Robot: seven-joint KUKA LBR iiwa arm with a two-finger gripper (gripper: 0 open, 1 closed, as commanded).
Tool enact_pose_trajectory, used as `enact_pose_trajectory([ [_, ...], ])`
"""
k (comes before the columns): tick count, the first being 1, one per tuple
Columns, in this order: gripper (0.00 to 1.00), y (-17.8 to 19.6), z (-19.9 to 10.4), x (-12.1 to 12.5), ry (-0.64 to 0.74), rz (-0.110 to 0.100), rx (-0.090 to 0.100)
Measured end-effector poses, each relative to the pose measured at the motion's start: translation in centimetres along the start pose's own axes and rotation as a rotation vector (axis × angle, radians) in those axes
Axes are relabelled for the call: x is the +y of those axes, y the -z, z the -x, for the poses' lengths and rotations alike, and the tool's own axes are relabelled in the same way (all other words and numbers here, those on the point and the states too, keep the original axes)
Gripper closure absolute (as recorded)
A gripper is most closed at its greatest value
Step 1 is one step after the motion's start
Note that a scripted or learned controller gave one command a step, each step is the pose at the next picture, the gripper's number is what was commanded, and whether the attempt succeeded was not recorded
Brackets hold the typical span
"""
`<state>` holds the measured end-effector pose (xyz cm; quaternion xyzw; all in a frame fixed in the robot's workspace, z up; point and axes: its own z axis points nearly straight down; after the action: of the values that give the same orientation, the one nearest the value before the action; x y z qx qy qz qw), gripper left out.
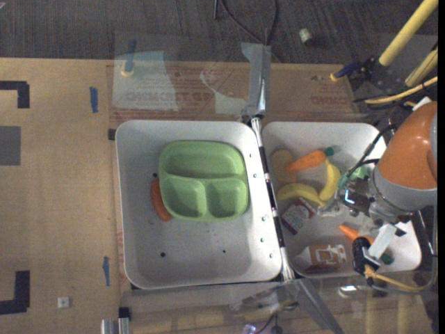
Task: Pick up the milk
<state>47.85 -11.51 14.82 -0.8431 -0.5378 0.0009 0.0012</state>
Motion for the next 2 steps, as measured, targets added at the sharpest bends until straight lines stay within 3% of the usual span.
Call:
enact_pose_trajectory([
  [1, 0.00, 23.1, -0.6, 2.6, 0.187, 0.004, -0.001],
  [2, 0.00, -5.5, 5.1, 2.5, 0.101, 0.004, 0.001],
])
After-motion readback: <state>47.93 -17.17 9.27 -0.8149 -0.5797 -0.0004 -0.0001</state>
